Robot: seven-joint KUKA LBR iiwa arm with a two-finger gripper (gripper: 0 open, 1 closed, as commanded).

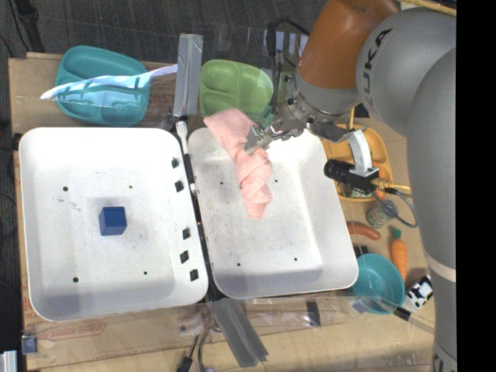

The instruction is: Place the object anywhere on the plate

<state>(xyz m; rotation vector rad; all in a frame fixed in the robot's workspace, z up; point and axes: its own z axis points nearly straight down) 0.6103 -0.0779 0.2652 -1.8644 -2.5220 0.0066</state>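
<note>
Hand [262,136] pinches the crumpled pink cloth [249,165] by its upper end.
Cloth trails down-left from it, inside the right white bin [310,242].

You have a pink cloth [249,161] in the white right bin [310,239], a blue cube [113,220] in the white left bin [46,208], and a plain green plate [235,87].

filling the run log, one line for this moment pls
gripper: on crumpled pink cloth, grasp unclear | cloth: right white bin | blue cube: left white bin
</note>
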